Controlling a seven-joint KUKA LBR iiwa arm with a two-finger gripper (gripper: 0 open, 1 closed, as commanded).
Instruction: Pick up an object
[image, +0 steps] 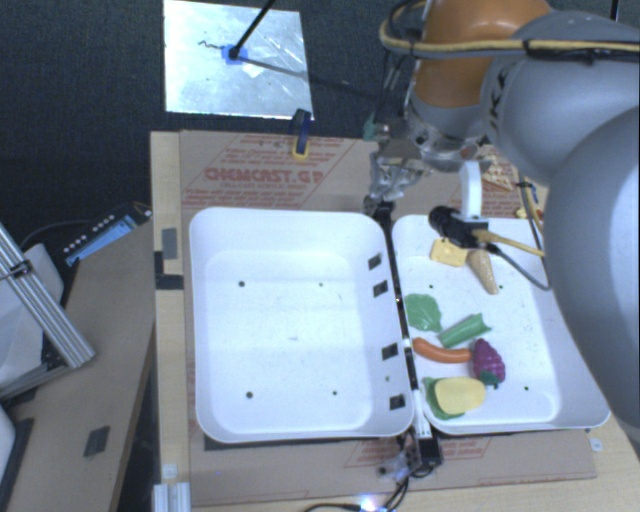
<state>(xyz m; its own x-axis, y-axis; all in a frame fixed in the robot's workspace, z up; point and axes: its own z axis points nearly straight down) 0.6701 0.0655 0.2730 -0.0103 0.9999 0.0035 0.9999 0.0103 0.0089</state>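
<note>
Grey arm (560, 130) reaches from right. Left bin (290, 330) bare; right bin (540, 400) holds toy food. Gripper (385, 190) hovers above far end of divider, grip state cannot tell. Step: approach. Next: descend over purple grapes (487, 362) or yellow piece (458, 396).

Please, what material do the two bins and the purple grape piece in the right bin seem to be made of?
Bins: probably thin moulded plastic, white, slightly glossy, with rounded corners and soft reflections. Purple grapes: likely toy plastic or rubber, with flat, even colour and a bumpy moulded surface; the view cannot settle which.
</note>
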